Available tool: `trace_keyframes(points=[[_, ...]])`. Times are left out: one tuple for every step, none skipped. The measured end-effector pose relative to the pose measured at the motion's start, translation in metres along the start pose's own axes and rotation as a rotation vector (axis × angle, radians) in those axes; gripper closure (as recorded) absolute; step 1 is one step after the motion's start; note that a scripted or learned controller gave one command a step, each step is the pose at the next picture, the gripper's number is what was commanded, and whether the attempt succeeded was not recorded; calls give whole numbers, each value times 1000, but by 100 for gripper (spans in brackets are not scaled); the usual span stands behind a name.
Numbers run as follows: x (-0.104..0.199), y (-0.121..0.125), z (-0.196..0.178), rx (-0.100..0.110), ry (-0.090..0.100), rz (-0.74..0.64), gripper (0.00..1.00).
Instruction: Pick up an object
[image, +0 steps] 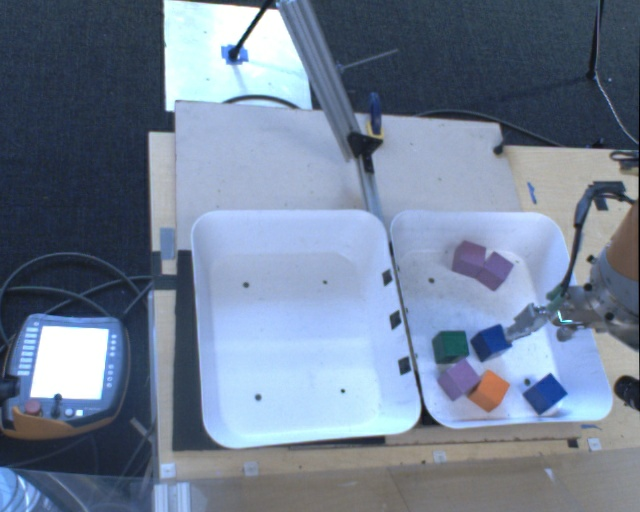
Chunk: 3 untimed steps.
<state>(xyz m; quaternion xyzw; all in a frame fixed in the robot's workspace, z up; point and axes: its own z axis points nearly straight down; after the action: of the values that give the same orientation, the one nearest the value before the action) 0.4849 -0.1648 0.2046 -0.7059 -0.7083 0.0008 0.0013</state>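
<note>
Camera view shows the left bin (290, 250) bare, the right bin (560, 240) with all six blocks lying loose, and the gripper (527, 321) just beside the blue block (490, 342), grip unclear, nothing lifted yet.

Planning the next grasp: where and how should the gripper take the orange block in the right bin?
Probably from above, on the orange block's two free side faces, upper right and lower left. The light purple block sits against its left, so that side offers no finger room. The dark blue block sits apart to its right.
</note>
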Motion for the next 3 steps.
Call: trace_keyframes(points=[[0,1,-2,-5,-1,0,0],[-8,7,48,0,0,2,0],[-12,7,109,0,2,1,0]])
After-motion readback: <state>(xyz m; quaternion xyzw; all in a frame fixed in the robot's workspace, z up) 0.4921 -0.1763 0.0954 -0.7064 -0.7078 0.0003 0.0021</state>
